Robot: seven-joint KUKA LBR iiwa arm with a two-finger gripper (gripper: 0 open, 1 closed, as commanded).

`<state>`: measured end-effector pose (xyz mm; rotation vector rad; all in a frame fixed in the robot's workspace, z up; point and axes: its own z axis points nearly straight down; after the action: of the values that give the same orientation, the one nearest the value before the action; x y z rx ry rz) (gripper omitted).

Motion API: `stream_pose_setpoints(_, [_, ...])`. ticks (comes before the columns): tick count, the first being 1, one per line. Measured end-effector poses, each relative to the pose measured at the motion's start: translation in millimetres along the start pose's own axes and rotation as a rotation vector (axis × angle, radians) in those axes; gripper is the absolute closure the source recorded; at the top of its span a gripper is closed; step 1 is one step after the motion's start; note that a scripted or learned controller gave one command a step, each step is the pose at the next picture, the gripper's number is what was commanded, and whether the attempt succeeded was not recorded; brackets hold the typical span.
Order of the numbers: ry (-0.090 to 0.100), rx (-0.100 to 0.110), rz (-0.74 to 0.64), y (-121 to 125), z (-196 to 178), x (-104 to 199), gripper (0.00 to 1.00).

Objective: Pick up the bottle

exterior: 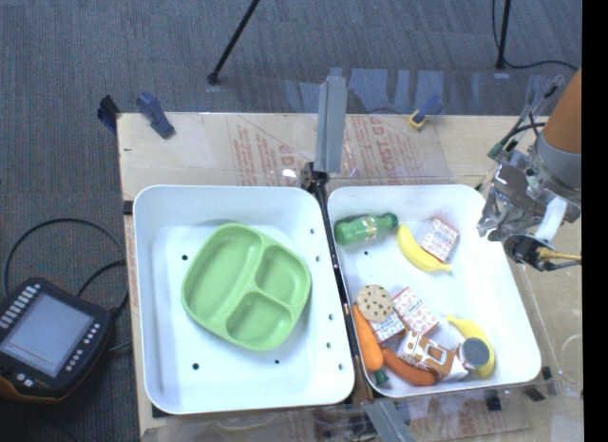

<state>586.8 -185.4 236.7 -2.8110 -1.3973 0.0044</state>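
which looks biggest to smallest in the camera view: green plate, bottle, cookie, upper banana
1. green plate
2. upper banana and bottle: alike in length, too close to rank
3. cookie

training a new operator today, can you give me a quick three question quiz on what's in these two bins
1. True or false: the green bottle lies on its side in the right bin.
2. What sits in the left bin? A) a banana B) a green divided plate C) a carrot
3. Fill in: the gripper hangs over the right bin's ____ edge, apart from the bottle.

Key:
1. True; it lies near the bin's upper left corner.
2. B
3. Right; a banana and a small packet lie between it and the bottle.
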Motion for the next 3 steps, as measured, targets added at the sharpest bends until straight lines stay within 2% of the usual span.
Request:
stream_pose_setpoints(1, [0.001,-0.001,-0.021,39.2,-42.6,15.6,1.00])
stream_pose_setpoints(2, [0.000,-0.001,-0.167,55.9,-44.4,22.6,1.00])
stream_pose_setpoints(3, [0.000,-0.001,-0.250,56.2,-54.3,22.2,1.00])
